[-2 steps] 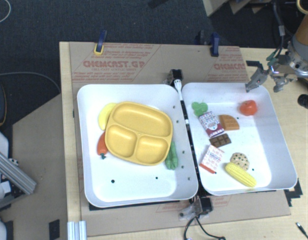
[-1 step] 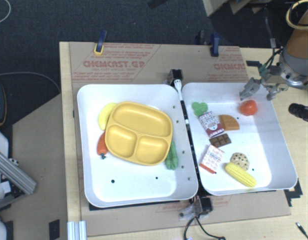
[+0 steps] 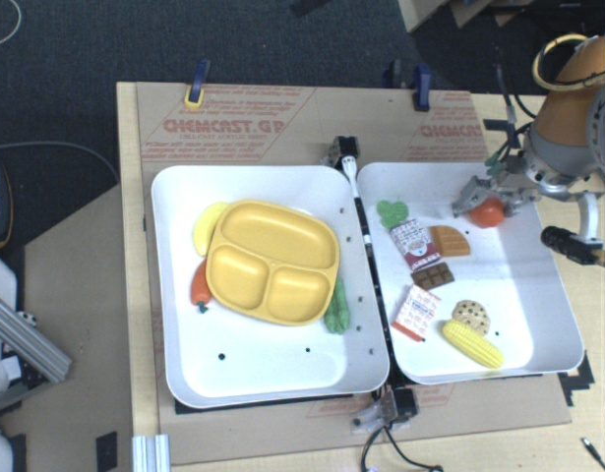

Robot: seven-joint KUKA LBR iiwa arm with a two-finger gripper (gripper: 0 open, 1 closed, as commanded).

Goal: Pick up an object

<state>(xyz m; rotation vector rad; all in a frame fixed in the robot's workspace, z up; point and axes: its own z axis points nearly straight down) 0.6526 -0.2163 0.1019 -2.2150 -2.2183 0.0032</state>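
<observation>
My gripper (image 3: 485, 203) hangs low over the far part of the right bin (image 3: 538, 283), reaching in from the right. A small red tomato-like object (image 3: 489, 214) sits right at its tip, partly covered by the grey gripper body. Whether the object is gripped or just lying under the tip is hidden from this angle.
Also in the right bin are a green piece (image 3: 392, 210), a red-and-white packet (image 3: 410, 240), a brown slice (image 3: 450, 241), a chocolate bar (image 3: 432, 275), another packet (image 3: 417, 313), a cookie (image 3: 470, 315) and corn (image 3: 471, 343). The left bin (image 3: 243, 372) holds a yellow divided plate (image 3: 272, 264), a yellow piece (image 3: 209, 226), a red pepper (image 3: 200, 285) and a green vegetable (image 3: 336, 309).
</observation>
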